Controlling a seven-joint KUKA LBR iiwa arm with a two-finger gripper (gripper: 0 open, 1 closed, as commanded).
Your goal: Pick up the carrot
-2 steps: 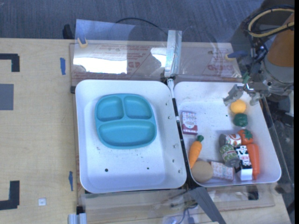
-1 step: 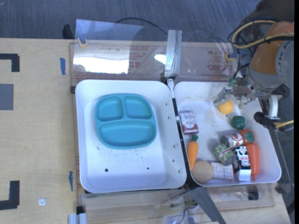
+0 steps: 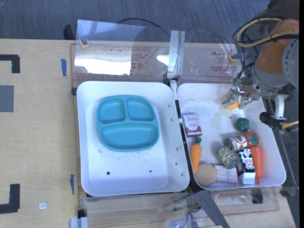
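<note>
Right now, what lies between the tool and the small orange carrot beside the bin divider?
In the camera view, mostly bare white bin floor separates the tool from the small orange carrot; a small red-and-white carton lies near that line.

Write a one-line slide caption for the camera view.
KUKA arm's gripper at the right bin's far edge; carrots lie nearer; blue divided plate sits in the left bin.
</note>
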